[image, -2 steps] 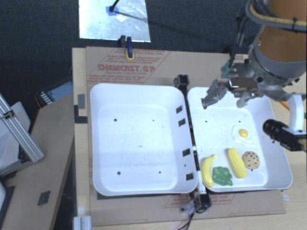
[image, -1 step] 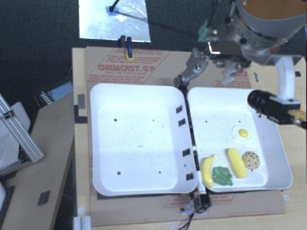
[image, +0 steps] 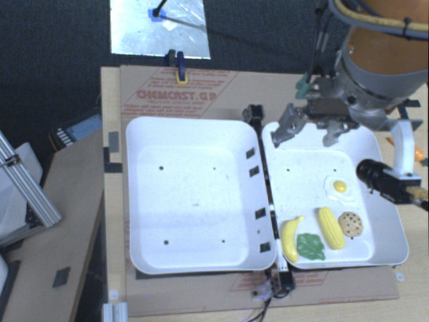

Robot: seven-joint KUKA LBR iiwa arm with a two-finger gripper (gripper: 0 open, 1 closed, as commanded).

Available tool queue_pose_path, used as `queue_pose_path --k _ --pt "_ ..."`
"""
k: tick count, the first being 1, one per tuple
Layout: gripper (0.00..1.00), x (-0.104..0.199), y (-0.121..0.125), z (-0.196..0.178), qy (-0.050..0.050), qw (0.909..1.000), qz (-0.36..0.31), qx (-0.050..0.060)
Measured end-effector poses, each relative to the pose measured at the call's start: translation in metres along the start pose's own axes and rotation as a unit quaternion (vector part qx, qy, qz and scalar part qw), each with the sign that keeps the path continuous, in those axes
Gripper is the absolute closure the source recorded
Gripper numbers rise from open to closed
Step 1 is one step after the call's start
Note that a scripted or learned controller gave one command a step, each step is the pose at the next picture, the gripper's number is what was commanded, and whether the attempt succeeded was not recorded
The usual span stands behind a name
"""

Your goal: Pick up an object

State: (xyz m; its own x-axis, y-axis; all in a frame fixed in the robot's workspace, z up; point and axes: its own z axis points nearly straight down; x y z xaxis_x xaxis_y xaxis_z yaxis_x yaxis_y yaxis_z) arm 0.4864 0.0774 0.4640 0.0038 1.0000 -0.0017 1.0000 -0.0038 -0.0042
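Gripper, grey and two-fingered, above the far left corner of the shallow white right-hand bin, at the end of the grey arm with its orange band. Both fingers spread wide apart, tips pointing down toward the bin floor, nothing between them. Hard to tell whether the tips touch the floor or hang just over it.

Things to pick all in the near half of that same bin, well apart from the gripper. Closest to the gripper, a white plastic fried egg with a round yellow yolk, toward the bin's right wall. Nearer the front, a yellow ribbed corn cob lying lengthwise. Just to its right, touching or nearly so, a round tan cookie with dark chips. Left of the corn cob, a flat green leaf-shaped piece. Against that piece's left edge, a curved yellow banana, close beside the bin's left wall.

Shallow white left-hand bin side by side with the right one, small dark clips along the shared seam. Under both, a brown cardboard sheet with red lettering. Blue-and-yellow clamp at the sheet's far edge. Beyond it, on dark ground, a square silvery foil sheet with a small blue mark. At the view's left margin, a slanted aluminium rail.
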Motion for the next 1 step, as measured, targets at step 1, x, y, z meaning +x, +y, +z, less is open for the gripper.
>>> queue_pose_path --k 1 --pt "0.0 0.0778 -0.0007 -0.0723 0.003 0.9999 -0.008 -0.007"
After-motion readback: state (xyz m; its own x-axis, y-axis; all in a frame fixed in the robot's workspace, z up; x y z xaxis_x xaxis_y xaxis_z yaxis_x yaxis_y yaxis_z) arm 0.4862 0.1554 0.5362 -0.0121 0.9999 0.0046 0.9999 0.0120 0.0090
